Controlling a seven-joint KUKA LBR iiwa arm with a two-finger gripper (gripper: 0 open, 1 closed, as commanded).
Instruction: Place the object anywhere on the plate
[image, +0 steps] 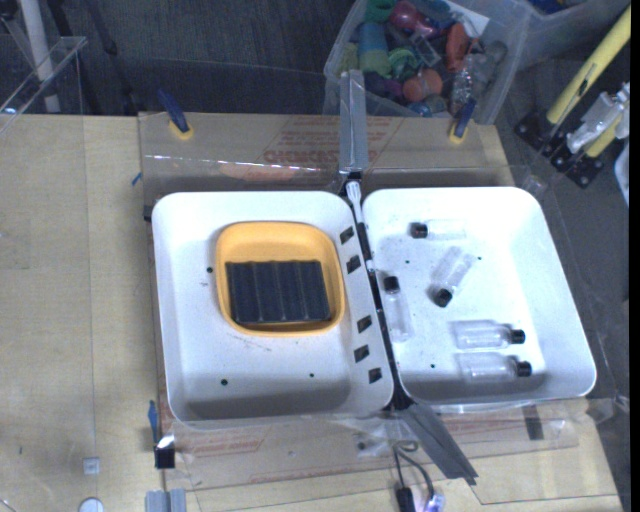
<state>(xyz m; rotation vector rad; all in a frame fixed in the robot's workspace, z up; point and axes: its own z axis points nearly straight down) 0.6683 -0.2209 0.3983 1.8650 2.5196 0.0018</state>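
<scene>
I cannot tell my jaws' state. I should centre them above one clear vial, close across its body, and release low over the yellow plate.

Bins: I count two white bins, side by side.
Plates: one yellow plate, in the left bin.
Vials: I count five clear vials with black caps, all in the bin right of the plate.
</scene>
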